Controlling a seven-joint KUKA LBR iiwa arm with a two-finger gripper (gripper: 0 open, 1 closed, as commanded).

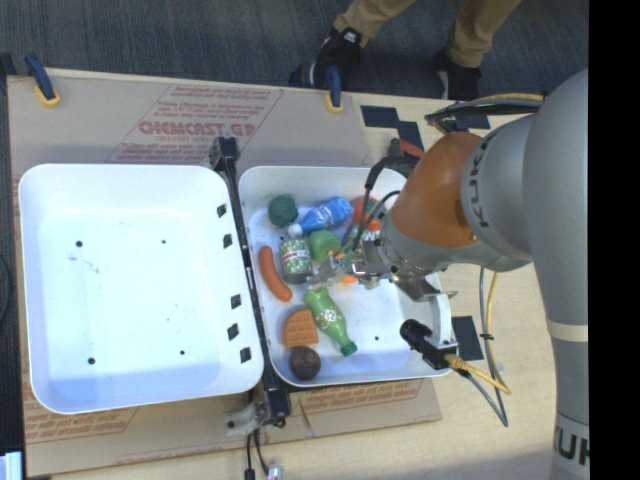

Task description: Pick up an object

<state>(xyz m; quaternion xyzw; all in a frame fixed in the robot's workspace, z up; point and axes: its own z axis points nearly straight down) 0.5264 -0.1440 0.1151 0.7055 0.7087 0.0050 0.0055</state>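
Dark carpet (150, 18); cardboard-covered bench (200, 118) (2 clamps).

Claw (352, 259) above cluttered right bin (400, 356)

The arm's wrist (430, 218) hides the gripper (352, 258) and whatever lies beneath it, including part of the green item (324, 245) beside it.

You look down at a slant from one fixed camera above the table (330, 118), fairly near, both white bins (60, 298) in frame.
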